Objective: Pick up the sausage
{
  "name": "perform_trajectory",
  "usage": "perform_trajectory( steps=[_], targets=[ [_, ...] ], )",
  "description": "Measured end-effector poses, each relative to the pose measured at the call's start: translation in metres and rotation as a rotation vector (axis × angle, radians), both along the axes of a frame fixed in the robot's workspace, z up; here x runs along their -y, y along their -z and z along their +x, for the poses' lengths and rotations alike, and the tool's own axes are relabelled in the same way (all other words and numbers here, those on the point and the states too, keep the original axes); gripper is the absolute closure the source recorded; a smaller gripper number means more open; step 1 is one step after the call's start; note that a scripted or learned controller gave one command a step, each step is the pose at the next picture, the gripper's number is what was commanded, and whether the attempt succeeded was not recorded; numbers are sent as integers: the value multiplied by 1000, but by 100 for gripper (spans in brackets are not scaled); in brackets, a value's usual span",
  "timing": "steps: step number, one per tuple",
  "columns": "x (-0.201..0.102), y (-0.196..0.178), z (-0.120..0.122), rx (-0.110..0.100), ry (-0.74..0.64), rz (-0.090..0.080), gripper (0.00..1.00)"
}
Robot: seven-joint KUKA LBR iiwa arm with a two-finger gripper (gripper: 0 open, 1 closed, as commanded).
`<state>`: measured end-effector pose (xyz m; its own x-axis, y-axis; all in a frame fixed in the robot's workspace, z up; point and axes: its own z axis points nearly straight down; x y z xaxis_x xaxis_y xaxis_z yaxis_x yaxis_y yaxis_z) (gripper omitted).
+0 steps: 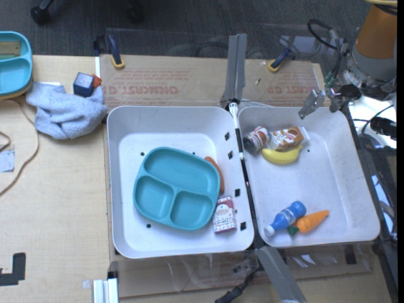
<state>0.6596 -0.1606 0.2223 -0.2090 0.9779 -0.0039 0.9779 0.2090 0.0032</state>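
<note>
Nearest, at the lower right of the frame, a blue plastic bottle with a white cap (285, 218) lies touching an orange toy carrot (311, 221) in the right white bin (353, 188). In the left white bin (126, 169), a small red-and-white carton (225, 216) sits against a teal three-compartment plastic tray (177, 187). The reddish-orange sausage (215, 170) lies tucked along that tray's right edge, partly hidden beneath it. Farther back in the right bin, a yellow banana (281, 155) touches a brown-and-white packet (273, 137). At the upper right, the metal hand (323, 99) hangs over the bin's far rim; whether it is clenched or released, I cannot tell.
</note>
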Motion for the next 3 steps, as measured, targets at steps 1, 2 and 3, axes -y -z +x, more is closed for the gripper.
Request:
perform_trajectory(
  steps=[1,2,3],
  targets=[
    [-24,98,3,10,-303,-3,0],
    [-41,106,-1,32,-134,-20,0],
    [-48,108,8,32,123,-7,0]
  ],
)
